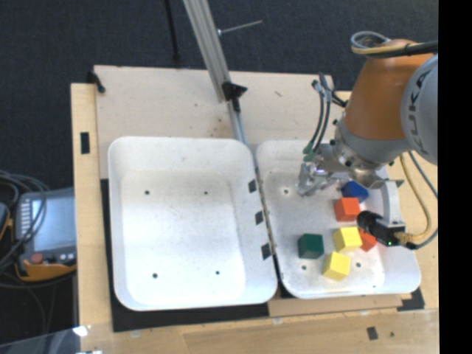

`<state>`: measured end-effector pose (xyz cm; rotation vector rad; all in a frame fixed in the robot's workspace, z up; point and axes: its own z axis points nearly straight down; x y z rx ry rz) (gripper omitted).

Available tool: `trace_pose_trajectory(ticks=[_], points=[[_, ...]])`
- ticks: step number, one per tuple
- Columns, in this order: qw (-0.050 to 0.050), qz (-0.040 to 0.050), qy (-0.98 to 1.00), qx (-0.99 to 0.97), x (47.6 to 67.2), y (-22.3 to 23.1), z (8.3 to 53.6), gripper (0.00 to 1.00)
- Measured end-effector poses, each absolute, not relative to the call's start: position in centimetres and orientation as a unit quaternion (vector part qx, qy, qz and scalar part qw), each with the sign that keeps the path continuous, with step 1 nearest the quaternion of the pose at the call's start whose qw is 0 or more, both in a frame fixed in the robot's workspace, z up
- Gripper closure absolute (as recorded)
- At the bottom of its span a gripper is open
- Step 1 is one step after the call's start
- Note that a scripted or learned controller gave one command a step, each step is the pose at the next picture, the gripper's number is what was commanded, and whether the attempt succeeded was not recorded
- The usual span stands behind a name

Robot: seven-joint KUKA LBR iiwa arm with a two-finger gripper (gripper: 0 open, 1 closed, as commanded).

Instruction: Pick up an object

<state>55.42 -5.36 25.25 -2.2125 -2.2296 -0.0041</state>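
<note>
- The arm (383, 102) comes in from the right of the frame, its orange band and grey wrist covering the upper right part of the right bin (284, 271).
- The gripper (313, 179) sits low over the upper middle of the right bin, its metal parts pointing toward the left of the frame; whether it is wide or narrow cannot be told from this angle, and nothing is seen between its parts.
- Blocks lie in the right half of the right bin, toward the lower right of the frame.
- A blue block (355, 189) lies just below the wrist, partly hidden by it.
- An orange block (346, 209) lies just beneath the blue one, close to touching it.
- A yellow block (346, 238) sits lower, with a red block (368, 243) tight against its right side, partly behind a black fitting (380, 229) with a green light.
- A second yellow block (338, 265) lies nearest the bottom rim of the bin, just below the first.
- A green block (310, 245) lies to the left of the yellow ones, apart from them, near the middle of the bin.
- The left bin (184, 153) fills the centre left of the frame, its white floor speckled with dark marks.
- Both bins rest on a pale wooden surface (162, 94).
- A slanted metal rail (206, 35) runs from the top centre down to the gap between the bins.
- A handheld control unit (44, 231) with cables lies at the left edge of the frame.
</note>
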Motion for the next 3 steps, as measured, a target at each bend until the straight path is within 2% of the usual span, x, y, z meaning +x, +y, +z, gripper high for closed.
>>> trace_pose_trajectory(ticks=[1,2,3], points=[[0.001,-0.0003,-0.709,-0.705,54.0,-0.7,24.1,1.0],[0.0,-0.0017,-0.71,-0.704,53.1,4.7,25.0,1.0],[0.001,0.0,-0.71,-0.705,52.0,9.4,23.5,1.0]])
